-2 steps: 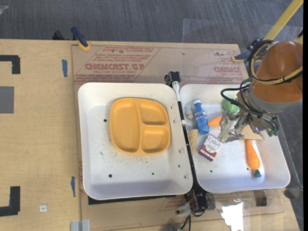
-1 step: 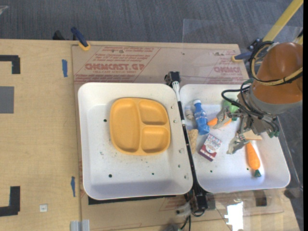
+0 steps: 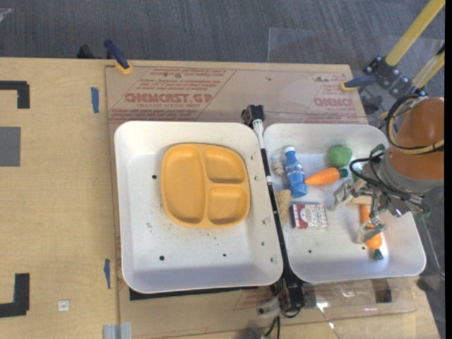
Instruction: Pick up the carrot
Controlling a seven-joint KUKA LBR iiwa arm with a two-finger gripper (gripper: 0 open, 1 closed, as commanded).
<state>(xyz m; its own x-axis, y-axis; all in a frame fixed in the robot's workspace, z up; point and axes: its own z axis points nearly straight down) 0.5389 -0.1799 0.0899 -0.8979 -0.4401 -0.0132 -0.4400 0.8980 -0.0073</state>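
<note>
We hover our gripper [image 3: 369, 205] over the right bin's [image 3: 402, 263] right edge; whether it is open or closed, we cannot tell. The carrot [image 3: 324, 177] lies mid-bin, near the bottle [image 3: 293, 171]. We judge we're approaching: next, shift toward it and descend.

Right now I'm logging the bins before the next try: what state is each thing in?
Yellow plate: right way up, in left bin.
Blue bottle: lying down.
Carrot: lying loose, not gripped.
Second carrot: lying under the claw.
Small carton: flat.
</note>
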